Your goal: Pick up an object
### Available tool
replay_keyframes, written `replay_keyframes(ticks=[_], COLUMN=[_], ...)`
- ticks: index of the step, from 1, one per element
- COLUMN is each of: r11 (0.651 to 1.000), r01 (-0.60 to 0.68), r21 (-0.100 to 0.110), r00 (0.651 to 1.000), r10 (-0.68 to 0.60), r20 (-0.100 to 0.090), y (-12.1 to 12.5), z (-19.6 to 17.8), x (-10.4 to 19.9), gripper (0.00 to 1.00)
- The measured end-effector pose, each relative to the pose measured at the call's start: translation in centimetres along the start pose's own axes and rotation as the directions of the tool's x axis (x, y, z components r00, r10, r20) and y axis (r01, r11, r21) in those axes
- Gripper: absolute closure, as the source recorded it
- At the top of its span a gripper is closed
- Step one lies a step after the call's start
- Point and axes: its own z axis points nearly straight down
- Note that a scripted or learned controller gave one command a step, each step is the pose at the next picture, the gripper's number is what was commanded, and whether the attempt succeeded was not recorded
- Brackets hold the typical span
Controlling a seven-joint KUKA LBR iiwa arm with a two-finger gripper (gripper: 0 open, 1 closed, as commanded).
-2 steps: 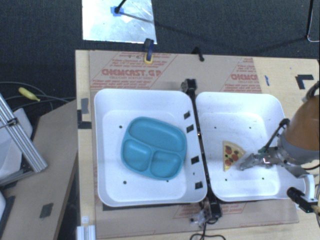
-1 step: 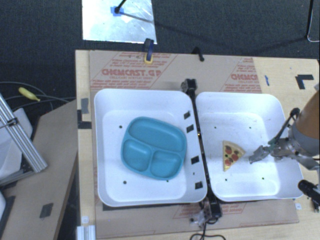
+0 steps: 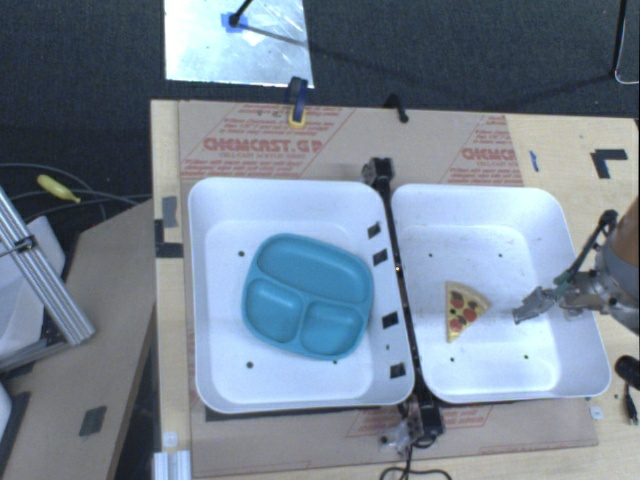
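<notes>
Right now my gripper point(image 3: 528, 310) hangs low over the white plastic bin on the right point(image 3: 575, 373). I cannot tell how it is set. Just to its left lies the flat toy pizza slice point(image 3: 463, 308), not touching it and easy to reach. Far off to the left, the blue plastic divided plate point(image 3: 306, 295) sits in the other white bin point(image 3: 225, 368).
</notes>
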Motion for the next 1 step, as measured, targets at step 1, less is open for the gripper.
replay_keyframes(ticks=[1], r11=[1.000], r01=[0.004], r21=[-0.002], r00=[1.000], r10=[-0.004], r20=[0.000], y=[0.07], z=[-2.96], x=[0.07], gripper=[0.00])
